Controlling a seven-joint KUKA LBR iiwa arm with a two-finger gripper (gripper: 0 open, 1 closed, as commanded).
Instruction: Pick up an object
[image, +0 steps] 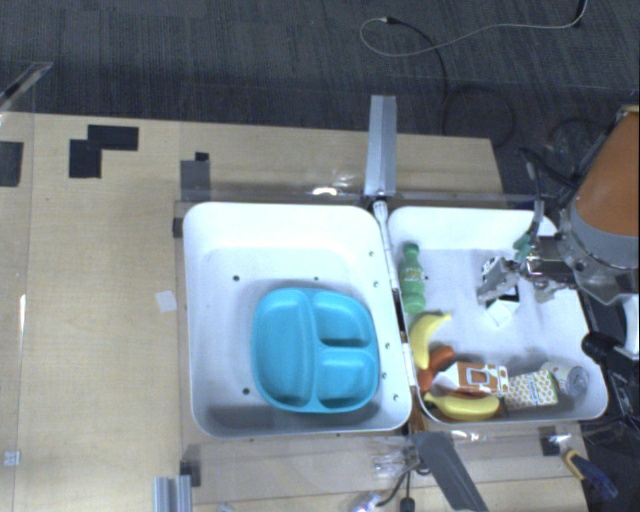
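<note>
My gripper (495, 280) hangs over the upper middle of the right bin (560, 225), reaching in from the right. Just below it a small white object (500, 314) lies on the bin floor. A green bottle (411, 277) lies along the bin's left wall. Below the bottle come a yellow banana (427, 335) and a red-orange item (432, 368). Along the front wall lie a second yellow fruit (462, 405), an orange-and-white carton (483, 378), a patterned packet (532, 388) and a small grey round thing (575, 380). Nothing shows in the gripper's hold.
A blue divided plate (315, 348) sits in the left bin (215, 300). The arm's orange band (612, 180) and grey wrist (600, 255) rise over the right bin's right side. A metal post (381, 145) stands behind the divider between the bins.
</note>
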